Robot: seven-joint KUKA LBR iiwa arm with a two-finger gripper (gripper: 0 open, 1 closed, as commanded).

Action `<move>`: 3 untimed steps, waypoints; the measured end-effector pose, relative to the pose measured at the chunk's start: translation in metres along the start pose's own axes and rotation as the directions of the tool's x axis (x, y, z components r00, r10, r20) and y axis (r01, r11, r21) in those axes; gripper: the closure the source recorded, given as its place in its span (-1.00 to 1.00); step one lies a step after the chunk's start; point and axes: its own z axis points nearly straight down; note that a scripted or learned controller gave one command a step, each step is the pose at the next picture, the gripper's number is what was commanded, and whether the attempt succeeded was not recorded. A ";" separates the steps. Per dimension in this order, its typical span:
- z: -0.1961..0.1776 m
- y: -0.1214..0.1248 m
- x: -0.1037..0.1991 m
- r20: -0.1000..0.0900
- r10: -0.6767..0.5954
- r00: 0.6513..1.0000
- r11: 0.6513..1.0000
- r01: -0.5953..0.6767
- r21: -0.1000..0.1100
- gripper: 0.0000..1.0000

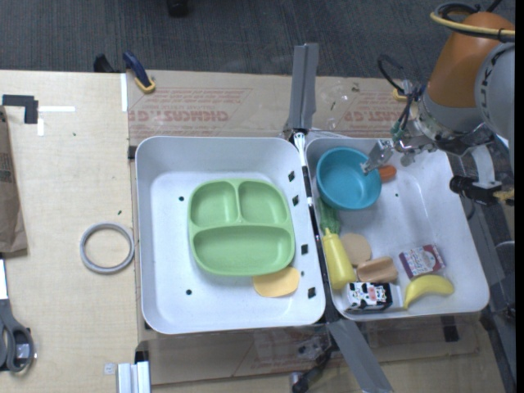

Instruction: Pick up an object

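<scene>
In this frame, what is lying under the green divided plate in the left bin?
A flat yellow-orange piece pokes out from beneath the front edge of the green divided plate. Its far part is covered by the plate, so its full shape cannot be told. Otherwise, white bin floor.

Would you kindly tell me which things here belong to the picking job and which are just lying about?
Job: gripper, blue bowl, banana, yellow bottle, green divided plate in the bins.
Lying about: tape ring, scissors, blue clamp on the bench.
</scene>
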 end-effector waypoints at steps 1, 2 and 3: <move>0.054 -0.045 -0.014 -0.002 -0.237 0.971 0.971 0.237 0.002 -1.00; 0.055 -0.080 -0.026 -0.002 -0.239 0.971 0.971 0.239 0.001 -1.00; -0.030 -0.101 -0.004 -0.001 -0.428 0.904 0.904 0.428 -0.001 -1.00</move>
